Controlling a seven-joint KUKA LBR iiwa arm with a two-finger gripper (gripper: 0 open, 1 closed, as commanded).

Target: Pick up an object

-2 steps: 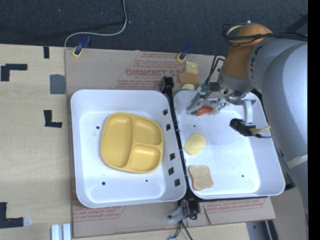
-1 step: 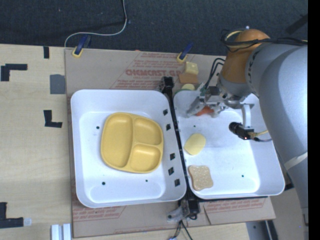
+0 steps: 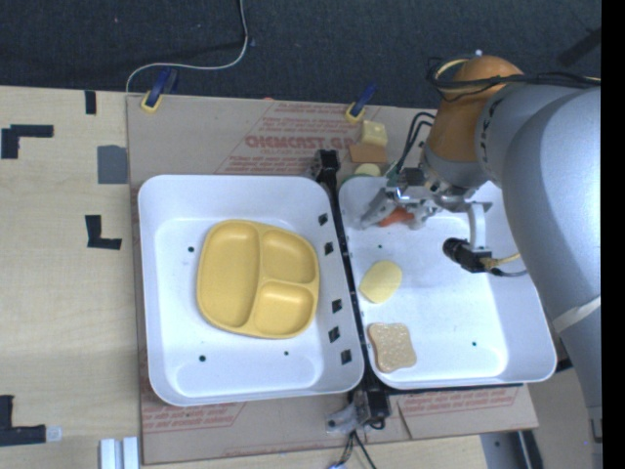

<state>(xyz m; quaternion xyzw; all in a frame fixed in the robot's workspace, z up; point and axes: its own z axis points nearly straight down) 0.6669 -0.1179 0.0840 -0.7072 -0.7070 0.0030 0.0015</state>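
**Gripper low at 12 o'clock of right bin, over an orange item**

Gripper (image 3: 391, 208) sits at the 12 o'clock end of the right bin (image 3: 508, 355). Finger state: cannot tell, too blurred. An orange item (image 3: 394, 219) shows just under it; grasp not confirmed. Yellow lemon-like piece (image 3: 380, 281) lies at bin centre, toast (image 3: 392, 347) at 6 o'clock. Left bin (image 3: 161, 262) holds a yellow tray (image 3: 258, 277). Small blocks (image 3: 369, 143) rest beyond the rim at 12 o'clock.

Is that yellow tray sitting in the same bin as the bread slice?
No. The yellow tray lies in the left bin, the bread slice in the right bin.
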